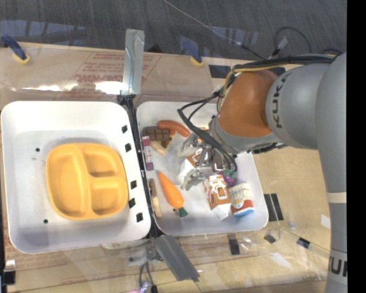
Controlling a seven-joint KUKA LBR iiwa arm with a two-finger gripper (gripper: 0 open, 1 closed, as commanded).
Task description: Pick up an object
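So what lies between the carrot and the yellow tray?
In the camera view, the bins' adjoining walls separate carrot from yellow tray, with a thin wooden stick beside the carrot.

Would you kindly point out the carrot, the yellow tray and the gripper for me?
carrot (170, 191), camera view, middle of its orange body.
yellow tray (67, 194), camera view, its large lower compartment.
gripper (197, 162), camera view, between its fingertips.

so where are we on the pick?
Done: arm is over the right bin, gripper low among the clutter. In hand: nothing visibly gripped. Left: carrot, sausage and cartons lie in the bin; grasp and lift remain.
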